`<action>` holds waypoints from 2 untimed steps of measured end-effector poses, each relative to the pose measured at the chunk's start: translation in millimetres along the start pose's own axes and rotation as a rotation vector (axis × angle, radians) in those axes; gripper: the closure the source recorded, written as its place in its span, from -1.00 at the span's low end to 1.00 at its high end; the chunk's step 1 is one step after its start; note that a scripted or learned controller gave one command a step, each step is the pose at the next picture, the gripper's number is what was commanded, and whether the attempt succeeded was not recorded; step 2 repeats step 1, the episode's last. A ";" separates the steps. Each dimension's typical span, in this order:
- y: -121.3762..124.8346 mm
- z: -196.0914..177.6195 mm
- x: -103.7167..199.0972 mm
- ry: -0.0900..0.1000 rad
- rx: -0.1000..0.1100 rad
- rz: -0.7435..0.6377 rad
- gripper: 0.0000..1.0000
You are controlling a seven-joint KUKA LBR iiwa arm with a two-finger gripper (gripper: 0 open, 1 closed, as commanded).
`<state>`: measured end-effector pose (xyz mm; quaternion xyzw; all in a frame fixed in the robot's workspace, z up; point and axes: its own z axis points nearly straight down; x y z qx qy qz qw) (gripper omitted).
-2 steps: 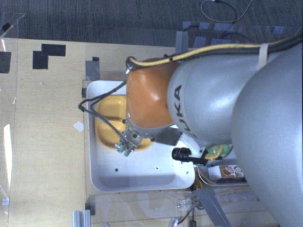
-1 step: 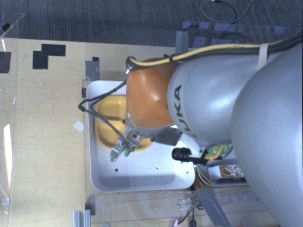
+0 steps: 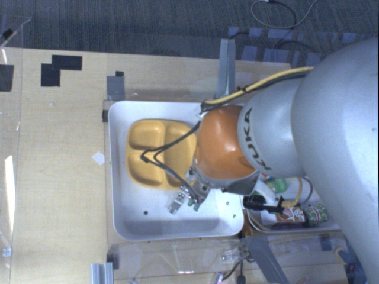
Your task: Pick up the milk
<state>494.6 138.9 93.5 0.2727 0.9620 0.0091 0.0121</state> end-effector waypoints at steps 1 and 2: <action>2.9 -10.9 -2.0 -0.008 -0.009 0.001 1.00; 2.9 -10.9 -2.0 -0.008 -0.009 0.001 1.00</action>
